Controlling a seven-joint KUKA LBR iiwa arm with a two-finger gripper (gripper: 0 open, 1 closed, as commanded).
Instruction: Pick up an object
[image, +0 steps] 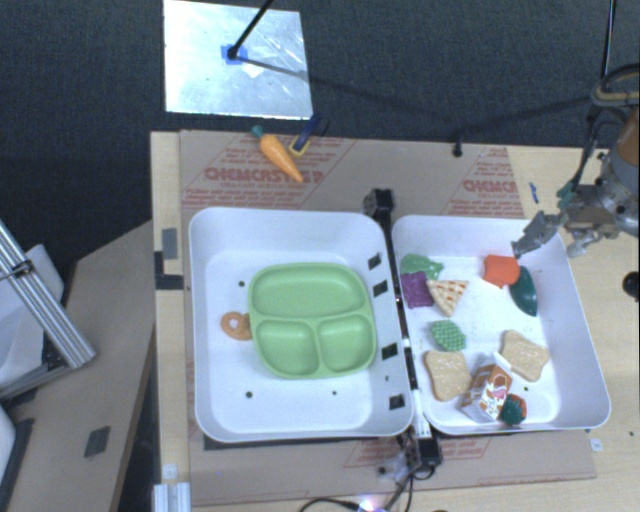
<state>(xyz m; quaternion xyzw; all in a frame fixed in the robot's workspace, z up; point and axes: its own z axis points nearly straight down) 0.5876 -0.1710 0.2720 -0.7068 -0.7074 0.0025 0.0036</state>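
Orange block-shaped toy (501, 269): lies in the right shallow white bin (580, 330), near its far wall, touching a dark green leaf-shaped piece (524, 291). Two-finger gripper (540, 232): hangs just above and to the right of the block, not around it (finger spread cannot be told from here). Left white bin (215, 300): holds a light green divided plastic tray (312, 319) and a small brown pretzel (237, 326).
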